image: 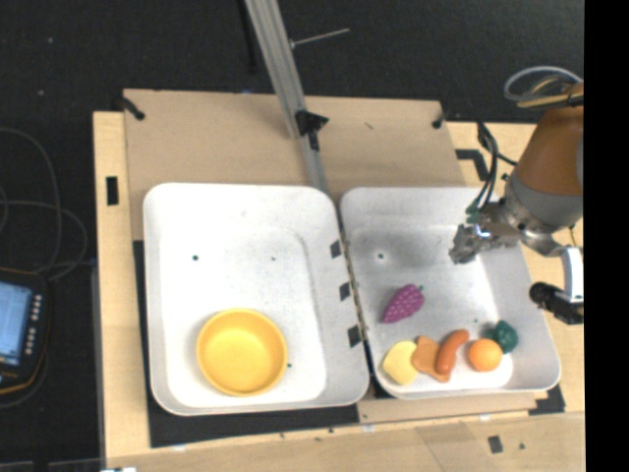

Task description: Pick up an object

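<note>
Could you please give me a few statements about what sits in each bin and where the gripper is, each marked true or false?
1. The yellow bowl sits in the left bin. True.
2. The purple grapes lie in the left bin. False: they lie in the right bin.
3. The gripper is above the right bin. True.
4. The orange touches the bowl. False: it is in the right bin, far from the bowl.
5. The gripper holds the grapes. False: the grapes lie apart from it on the bin floor.
</note>
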### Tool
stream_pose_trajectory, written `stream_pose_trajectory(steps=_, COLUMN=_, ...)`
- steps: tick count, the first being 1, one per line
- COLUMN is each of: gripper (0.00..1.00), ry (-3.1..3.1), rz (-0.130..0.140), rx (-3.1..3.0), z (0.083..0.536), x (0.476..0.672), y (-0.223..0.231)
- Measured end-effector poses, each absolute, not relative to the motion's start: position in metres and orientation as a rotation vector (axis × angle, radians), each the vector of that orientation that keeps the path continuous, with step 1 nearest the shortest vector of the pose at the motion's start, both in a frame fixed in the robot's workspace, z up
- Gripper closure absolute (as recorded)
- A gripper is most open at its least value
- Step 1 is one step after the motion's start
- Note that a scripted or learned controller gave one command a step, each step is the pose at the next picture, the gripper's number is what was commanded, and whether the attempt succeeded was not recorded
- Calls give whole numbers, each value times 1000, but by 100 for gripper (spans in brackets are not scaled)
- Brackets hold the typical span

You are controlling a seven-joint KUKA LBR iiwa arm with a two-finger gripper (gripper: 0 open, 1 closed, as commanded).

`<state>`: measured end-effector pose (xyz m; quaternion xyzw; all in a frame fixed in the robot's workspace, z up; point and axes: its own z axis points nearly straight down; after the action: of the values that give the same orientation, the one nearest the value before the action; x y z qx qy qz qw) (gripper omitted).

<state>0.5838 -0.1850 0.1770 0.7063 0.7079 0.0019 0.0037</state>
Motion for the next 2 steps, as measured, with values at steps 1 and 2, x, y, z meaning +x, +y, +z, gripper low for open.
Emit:
stream_pose_trajectory(steps=1, gripper=100, ry=2222, rz=6, rx=2213, z=223, x=582, y=-181)
stream_pose_trajectory(steps=2, gripper=100, ry=2225, rz=1, rx=2215, z=246, x=583, y=-183)
